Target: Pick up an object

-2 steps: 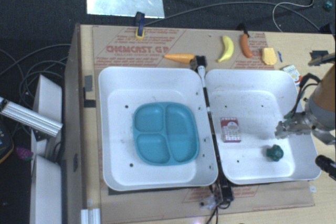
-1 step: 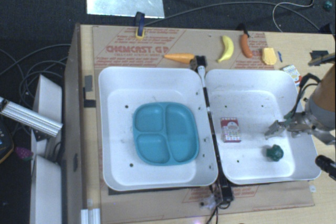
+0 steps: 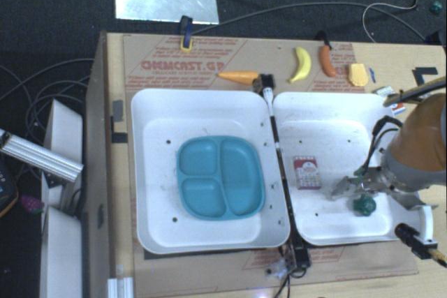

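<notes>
While the arm [image 3: 419,143] reaches in from the right, the scene is like this:

Claw: the claw [image 3: 347,186] is low in the right bin [image 3: 328,115], near its front right part; it is not possible to tell if it is spread or pressed together, because the metal parts are small and blurred.

Green object: a small dark green object [image 3: 363,205] lies on the bin floor just beside the claw, at its front right side; it cannot be told if they touch.

Card: a small red and white card [image 3: 306,172] lies flat to the left of the claw, near it, but apart.

Blue plate: a divided blue plate [image 3: 221,176] lies in the left bin [image 3: 160,122], well apart to the left of the claw.

Worktop: behind the claw, on the worktop [image 3: 209,56] beyond the bins, lie a banana [image 3: 302,64], a carrot [image 3: 238,77], an orange-red piece [image 3: 327,61] and a yellow piece [image 3: 358,74].
</notes>
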You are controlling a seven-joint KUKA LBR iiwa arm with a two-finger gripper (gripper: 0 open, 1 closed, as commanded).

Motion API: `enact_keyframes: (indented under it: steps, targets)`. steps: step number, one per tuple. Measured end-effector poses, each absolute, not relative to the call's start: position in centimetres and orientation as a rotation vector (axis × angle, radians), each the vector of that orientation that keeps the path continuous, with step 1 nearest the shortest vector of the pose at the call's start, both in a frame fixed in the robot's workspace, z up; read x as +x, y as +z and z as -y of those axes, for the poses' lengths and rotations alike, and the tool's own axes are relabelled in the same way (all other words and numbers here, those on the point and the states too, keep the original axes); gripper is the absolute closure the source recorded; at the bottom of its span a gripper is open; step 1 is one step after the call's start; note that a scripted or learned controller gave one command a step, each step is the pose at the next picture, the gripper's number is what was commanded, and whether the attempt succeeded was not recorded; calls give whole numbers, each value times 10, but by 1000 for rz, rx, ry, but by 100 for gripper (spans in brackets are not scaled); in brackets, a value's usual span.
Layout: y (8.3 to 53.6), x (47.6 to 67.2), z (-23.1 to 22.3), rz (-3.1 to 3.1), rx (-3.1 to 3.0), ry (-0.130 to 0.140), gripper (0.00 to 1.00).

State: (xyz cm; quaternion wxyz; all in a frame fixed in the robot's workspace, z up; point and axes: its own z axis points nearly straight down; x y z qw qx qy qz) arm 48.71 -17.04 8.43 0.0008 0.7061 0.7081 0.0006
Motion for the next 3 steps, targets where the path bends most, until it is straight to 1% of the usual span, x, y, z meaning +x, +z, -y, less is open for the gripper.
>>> enact_keyframes:
  steps: [1, 2, 3]
  targets:
    - [174, 574, 207, -2221, 2212, 4, 0]
    - [201, 544, 207, -2222, 2217, 2, 0]
    - [189, 499, 207, -2222, 2220, 0, 0]
